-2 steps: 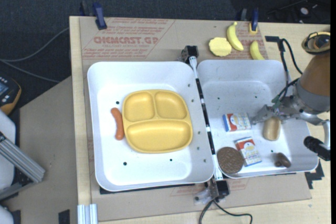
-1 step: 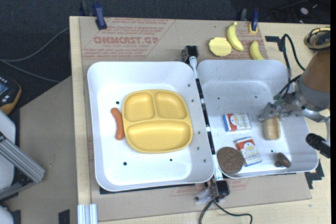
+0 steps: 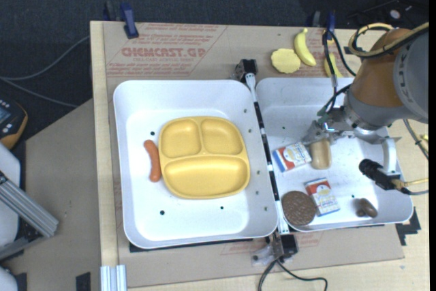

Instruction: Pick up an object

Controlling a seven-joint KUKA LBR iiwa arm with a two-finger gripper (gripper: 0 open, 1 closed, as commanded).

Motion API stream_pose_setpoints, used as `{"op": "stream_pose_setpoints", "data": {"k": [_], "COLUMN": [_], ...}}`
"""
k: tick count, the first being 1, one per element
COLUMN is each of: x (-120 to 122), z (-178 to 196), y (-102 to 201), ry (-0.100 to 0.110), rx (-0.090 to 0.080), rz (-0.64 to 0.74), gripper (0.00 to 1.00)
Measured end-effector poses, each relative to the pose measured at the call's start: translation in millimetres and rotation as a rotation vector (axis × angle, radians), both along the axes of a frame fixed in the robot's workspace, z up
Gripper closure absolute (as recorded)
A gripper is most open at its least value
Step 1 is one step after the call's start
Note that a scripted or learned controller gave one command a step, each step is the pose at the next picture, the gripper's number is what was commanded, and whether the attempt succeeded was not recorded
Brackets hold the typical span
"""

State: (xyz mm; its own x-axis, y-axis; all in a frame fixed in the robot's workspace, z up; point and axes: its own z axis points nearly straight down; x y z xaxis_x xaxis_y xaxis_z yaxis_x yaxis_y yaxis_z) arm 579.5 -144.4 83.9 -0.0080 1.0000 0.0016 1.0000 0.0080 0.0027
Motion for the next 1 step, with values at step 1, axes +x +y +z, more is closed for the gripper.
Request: {"op": "stream_pose_setpoints", "data": {"k": [1], "x": [27.7], "z": [108.1], "y": [90.9], "ry": [-0.01], "rx": [0.0], "rz": [0.003], "gripper": [1.0]}}
